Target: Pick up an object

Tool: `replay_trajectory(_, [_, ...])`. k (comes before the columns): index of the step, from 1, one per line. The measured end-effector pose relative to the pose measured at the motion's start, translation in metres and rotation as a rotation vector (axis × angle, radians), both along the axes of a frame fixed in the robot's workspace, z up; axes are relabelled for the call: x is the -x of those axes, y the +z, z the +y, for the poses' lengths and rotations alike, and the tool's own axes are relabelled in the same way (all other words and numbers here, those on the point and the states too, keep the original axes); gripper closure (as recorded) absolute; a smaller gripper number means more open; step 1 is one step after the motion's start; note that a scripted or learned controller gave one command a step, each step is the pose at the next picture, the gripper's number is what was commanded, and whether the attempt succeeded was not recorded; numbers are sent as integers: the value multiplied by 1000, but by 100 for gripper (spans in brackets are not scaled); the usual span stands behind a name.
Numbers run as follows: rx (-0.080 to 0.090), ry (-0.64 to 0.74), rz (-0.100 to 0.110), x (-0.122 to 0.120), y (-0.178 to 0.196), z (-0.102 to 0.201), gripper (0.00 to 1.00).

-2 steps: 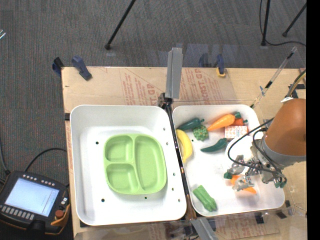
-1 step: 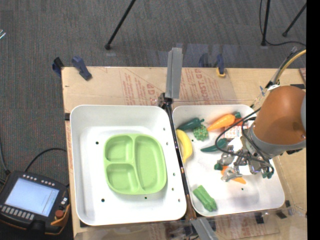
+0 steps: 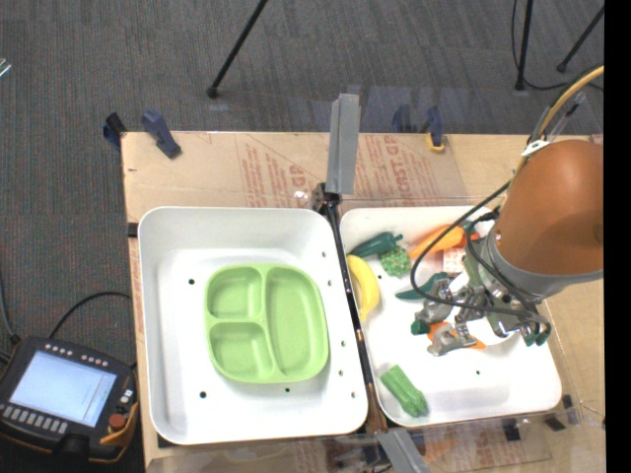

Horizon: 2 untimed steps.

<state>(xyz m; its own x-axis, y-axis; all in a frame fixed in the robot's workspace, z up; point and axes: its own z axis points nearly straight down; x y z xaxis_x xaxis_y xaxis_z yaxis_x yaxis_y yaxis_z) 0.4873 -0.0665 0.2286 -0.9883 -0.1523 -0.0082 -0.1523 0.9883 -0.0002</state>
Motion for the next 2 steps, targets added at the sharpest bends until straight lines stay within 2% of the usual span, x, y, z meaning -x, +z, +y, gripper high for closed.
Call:
replay_trajectory(1, [0, 19, 11, -18, -25, 14, 100])
replay_trajectory(2, [-2, 63, 19, 8, -92, -17, 100])
